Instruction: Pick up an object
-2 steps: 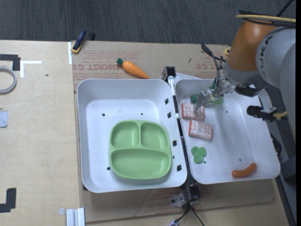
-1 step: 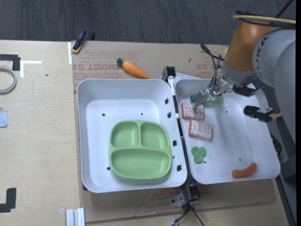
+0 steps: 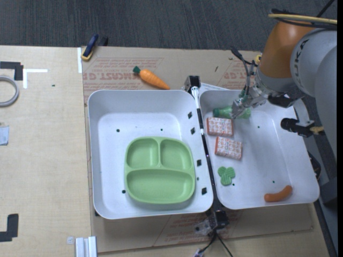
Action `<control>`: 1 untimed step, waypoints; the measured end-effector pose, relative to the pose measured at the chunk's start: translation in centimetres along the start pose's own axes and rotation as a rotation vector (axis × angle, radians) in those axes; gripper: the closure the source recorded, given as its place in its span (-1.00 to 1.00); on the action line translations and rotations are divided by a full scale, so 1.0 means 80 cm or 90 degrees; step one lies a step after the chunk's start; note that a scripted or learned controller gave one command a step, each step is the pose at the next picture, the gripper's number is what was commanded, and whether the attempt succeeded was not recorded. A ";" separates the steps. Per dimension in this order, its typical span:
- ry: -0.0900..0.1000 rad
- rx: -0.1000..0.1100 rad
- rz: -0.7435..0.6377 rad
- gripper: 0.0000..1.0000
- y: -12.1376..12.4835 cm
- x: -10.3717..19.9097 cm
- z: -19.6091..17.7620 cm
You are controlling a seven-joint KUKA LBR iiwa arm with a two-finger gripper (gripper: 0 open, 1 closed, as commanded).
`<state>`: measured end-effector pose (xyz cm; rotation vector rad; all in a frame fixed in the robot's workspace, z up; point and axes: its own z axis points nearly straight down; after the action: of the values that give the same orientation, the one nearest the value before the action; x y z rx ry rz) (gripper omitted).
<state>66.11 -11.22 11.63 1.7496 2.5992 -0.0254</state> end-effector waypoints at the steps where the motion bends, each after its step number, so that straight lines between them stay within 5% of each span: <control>1: 0.010 -0.005 0.192 1.00 -0.029 0.062 -0.114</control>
<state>62.14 -7.34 20.66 2.1257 2.3113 0.0009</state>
